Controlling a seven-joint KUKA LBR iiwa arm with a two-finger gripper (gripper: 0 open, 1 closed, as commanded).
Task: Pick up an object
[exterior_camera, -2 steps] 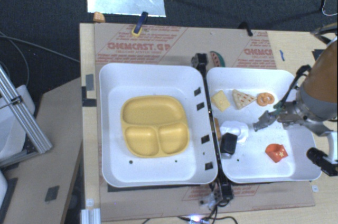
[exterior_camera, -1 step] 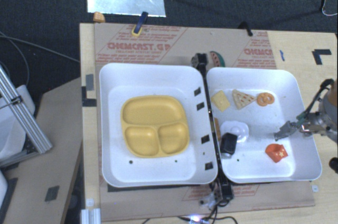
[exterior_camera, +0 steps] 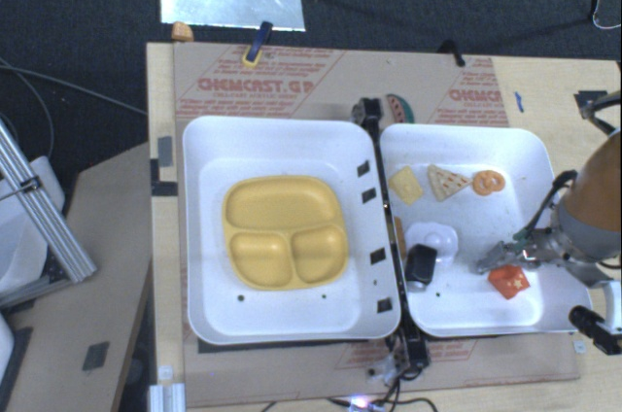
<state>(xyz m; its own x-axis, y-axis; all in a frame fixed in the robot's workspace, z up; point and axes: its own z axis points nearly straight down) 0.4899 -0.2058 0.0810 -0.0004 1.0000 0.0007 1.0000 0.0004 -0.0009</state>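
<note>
**White bins, a yellow tray and a gripper low in the right bin**

White plastic forms the two shallow bins on the brown bench point(exterior_camera: 321, 80). The left bin point(exterior_camera: 209, 303) carries a yellow sectioned tray point(exterior_camera: 285, 230), which takes up most of its floor. The right bin point(exterior_camera: 530, 148) holds the small loose things. The grey arm point(exterior_camera: 591, 216) comes in from the right edge, and its gripper point(exterior_camera: 496, 257) sits low over the right bin's floor, toward the near right part.

A white round piece point(exterior_camera: 434, 238) lies near the bin's left side, with a black object point(exterior_camera: 421, 263) touching its lower edge. Along the far side lie a pale yellow piece point(exterior_camera: 405, 185), a tan wedge point(exterior_camera: 447, 181) and an orange ring point(exterior_camera: 488, 182), in a row and close together. A red-orange object point(exterior_camera: 508, 281) rests just below the gripper's tip, beside it and not between the fingers. Whether the fingers are parted or closed cannot be told from this angle.
</note>
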